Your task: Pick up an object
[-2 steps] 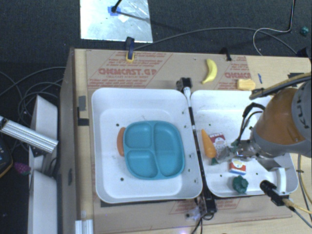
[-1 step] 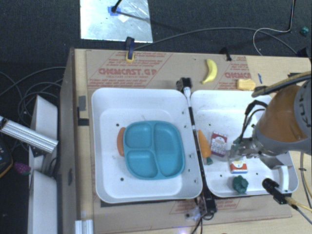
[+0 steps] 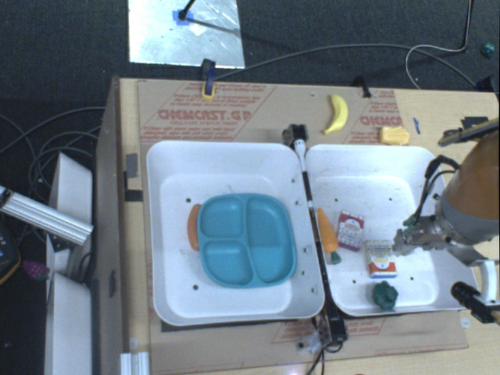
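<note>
Pincer (image 3: pixel 400 241), state unclear, hovers by small red-white carton (image 3: pixel 381 266); its print unreadable.

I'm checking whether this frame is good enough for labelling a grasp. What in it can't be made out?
- Gripper, camera view: too small and blurred to tell how it stands or whether it touches the small box.
- Box labels, red box too: print too small to read.
- Orange item in the left bin: partly hidden by the blue tray.
- Arm: cut off by the right edge.
</note>
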